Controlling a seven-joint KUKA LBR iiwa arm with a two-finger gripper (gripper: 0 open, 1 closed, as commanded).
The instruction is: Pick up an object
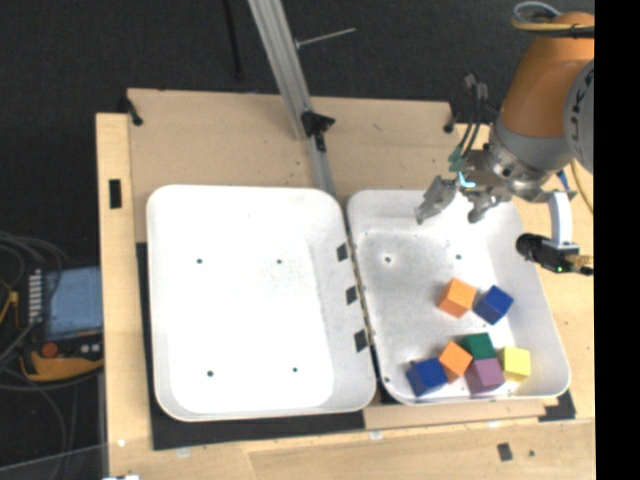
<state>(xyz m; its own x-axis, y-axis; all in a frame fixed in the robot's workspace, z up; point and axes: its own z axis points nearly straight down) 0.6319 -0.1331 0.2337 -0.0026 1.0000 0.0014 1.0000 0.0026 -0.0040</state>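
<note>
Several small coloured blocks lie in the right bin (400,268). An orange block (459,297) and a blue block (492,304) sit side by side mid-right. Along the front wall lie a blue block (426,376), an orange block (455,358), a green block (480,346), a purple block (485,375) and a yellow block (516,362). My gripper (459,204) hangs open over the bin's far edge, well above and behind the blocks, its two fingers spread with nothing between them.
The left bin (170,268) sits beside the right one on the wooden bench. A slanted metal pole (285,63) rises behind the bins. A black fitting (545,251) juts out near the right bin's right wall.
</note>
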